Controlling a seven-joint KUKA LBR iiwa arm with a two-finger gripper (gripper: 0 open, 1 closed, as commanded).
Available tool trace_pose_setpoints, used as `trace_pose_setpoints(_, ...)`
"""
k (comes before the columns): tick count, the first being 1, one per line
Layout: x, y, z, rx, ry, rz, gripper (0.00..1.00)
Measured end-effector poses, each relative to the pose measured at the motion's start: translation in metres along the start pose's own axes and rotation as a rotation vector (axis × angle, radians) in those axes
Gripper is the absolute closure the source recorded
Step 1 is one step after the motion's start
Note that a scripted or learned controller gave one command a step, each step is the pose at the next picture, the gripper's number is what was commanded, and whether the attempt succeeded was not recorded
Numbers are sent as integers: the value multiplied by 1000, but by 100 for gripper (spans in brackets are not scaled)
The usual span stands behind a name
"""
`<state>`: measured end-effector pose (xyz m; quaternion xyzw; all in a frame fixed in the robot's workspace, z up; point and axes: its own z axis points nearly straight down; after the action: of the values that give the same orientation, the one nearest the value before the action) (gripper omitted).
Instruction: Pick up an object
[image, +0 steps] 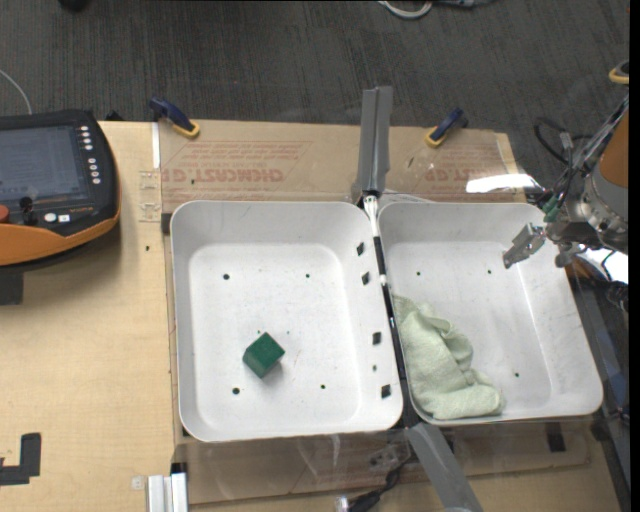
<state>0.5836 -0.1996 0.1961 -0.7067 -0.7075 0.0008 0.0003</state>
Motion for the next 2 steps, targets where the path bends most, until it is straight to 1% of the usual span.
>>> trace_pose_setpoints(1, 48, -39, 101, 2, 1, 86, 0)
trace_pose_setpoints(2, 165, -23, 5, -1, 0, -101, 0)
